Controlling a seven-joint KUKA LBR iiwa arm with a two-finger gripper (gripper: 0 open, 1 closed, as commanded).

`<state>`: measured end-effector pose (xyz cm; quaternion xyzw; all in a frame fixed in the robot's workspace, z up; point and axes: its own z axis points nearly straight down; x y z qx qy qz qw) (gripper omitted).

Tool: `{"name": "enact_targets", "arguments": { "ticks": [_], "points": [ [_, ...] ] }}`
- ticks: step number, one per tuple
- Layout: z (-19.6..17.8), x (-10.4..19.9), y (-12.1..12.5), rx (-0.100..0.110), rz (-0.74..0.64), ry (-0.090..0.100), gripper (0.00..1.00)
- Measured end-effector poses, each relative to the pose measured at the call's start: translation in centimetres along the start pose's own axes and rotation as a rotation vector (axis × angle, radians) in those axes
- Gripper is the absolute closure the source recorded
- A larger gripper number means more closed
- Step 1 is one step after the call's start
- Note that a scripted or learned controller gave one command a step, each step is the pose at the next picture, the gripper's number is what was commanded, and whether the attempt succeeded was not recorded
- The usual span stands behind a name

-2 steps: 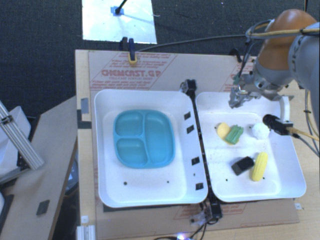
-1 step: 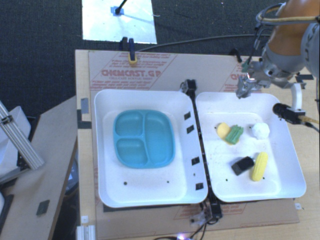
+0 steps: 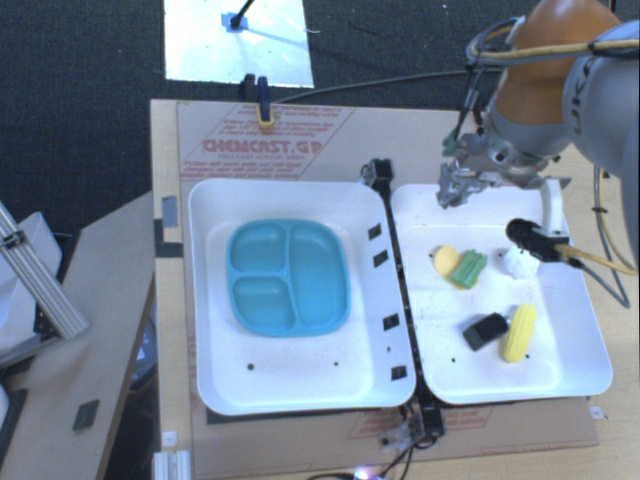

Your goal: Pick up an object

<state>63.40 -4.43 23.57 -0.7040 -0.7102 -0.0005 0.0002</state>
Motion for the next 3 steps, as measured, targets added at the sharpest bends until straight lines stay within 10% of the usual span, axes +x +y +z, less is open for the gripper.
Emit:
{"name": "enact_targets", "arguments": {
  "ticks": [3],
  "points": [
    [0.5, 14.0, -7.5, 0.002, 0.000, 0.001, 1.00]
  ]
}}
